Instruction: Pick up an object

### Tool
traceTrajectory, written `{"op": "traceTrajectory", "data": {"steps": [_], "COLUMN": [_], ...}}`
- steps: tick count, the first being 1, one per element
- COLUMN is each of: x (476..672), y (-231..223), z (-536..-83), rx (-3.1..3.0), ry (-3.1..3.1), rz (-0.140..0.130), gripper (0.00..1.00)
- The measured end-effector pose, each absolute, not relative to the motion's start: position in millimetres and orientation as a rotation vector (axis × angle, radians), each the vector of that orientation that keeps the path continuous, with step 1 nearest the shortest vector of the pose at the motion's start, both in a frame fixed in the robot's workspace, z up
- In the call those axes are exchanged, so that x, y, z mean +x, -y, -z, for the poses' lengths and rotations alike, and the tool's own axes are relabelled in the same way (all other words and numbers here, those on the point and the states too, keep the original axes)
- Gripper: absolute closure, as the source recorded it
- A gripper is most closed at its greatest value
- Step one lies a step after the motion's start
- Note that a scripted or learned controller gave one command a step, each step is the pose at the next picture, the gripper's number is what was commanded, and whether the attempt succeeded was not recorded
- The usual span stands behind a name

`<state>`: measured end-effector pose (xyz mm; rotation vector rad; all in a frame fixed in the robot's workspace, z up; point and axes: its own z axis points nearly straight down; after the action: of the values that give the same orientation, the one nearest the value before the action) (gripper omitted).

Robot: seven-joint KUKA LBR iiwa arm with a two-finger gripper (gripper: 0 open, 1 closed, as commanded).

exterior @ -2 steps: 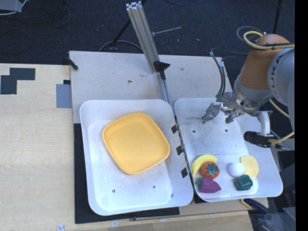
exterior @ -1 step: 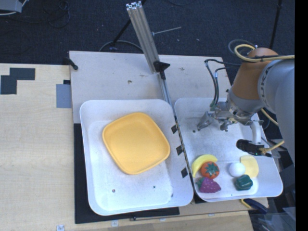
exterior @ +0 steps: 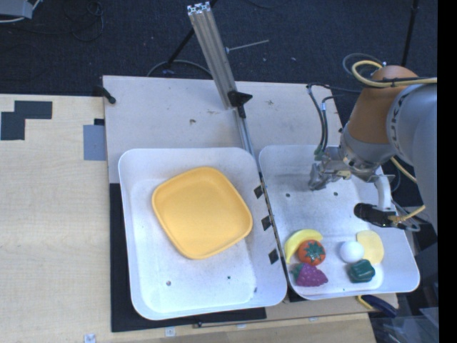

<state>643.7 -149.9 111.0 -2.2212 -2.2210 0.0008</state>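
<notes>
Claw above right bin rear — finger state indeterminable. Candidate objects at front: tomato, banana, grapes, white ball — well apart from claw. Yellow plate in left bin.

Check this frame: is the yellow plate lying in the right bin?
No, the plate lies in the left bin, while the right bin holds the small toy foods.
</notes>
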Motion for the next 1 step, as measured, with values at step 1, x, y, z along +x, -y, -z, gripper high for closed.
{"op": "traceTrajectory", "data": {"steps": [1], "x": [643.1], "y": [153.0], "z": [-152.6], "rx": [-2.225], "ry": [2.221], "rz": [0.002], "gripper": [1.00]}}
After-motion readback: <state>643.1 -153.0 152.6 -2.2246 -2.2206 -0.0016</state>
